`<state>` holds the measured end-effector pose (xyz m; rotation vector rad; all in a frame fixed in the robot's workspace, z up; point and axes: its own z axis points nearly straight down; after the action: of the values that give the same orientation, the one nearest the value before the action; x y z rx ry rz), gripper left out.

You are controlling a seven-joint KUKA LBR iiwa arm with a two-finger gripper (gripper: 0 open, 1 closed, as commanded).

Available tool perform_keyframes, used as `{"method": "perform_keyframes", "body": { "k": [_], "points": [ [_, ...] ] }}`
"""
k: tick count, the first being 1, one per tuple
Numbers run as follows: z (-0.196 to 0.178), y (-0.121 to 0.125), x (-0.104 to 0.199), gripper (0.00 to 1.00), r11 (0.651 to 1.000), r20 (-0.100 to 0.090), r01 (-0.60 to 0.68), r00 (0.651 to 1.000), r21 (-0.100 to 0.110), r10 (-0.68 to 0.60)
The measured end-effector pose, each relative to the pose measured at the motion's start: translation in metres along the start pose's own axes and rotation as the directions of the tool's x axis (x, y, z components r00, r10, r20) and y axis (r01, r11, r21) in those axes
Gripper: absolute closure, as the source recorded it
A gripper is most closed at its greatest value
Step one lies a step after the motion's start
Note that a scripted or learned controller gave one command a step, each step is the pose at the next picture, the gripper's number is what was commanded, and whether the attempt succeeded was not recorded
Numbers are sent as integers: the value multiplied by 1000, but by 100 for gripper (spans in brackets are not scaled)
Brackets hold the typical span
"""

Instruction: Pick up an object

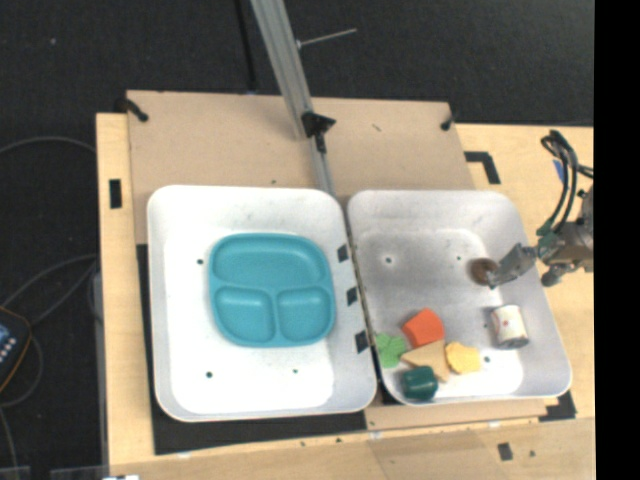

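The right bin (420, 218) holds several small objects. A brown round piece (483, 270) lies toward its right side, and a white cylinder (508, 325) sits below it. Near the bin's front are an orange block (424, 326), a light green piece (390, 348), a tan block (426, 356), a yellow piece (463, 358) and a dark green piece (420, 382). My gripper (535, 268) reaches in over the bin's right edge, open, with nothing between its fingers. One fingertip (514, 262) is just right of the brown piece.
The left bin (170, 368) holds a teal divided plate (270, 288). A grey metal pole (285, 58) slants up from between the bins at the back. Cables (560, 158) hang at the right, above the gripper.
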<state>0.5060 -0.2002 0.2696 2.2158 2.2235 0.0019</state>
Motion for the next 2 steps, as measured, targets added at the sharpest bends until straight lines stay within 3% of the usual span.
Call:
{"method": "perform_keyframes", "body": {
  "k": [1, 2],
  "points": [
    [0, 0, 0, 0, 1000, 0, -1, 1000, -1, 1],
    [44, -3, 5, 0, 1000, 0, -3, 1000, 4, 3]
  ]
}}
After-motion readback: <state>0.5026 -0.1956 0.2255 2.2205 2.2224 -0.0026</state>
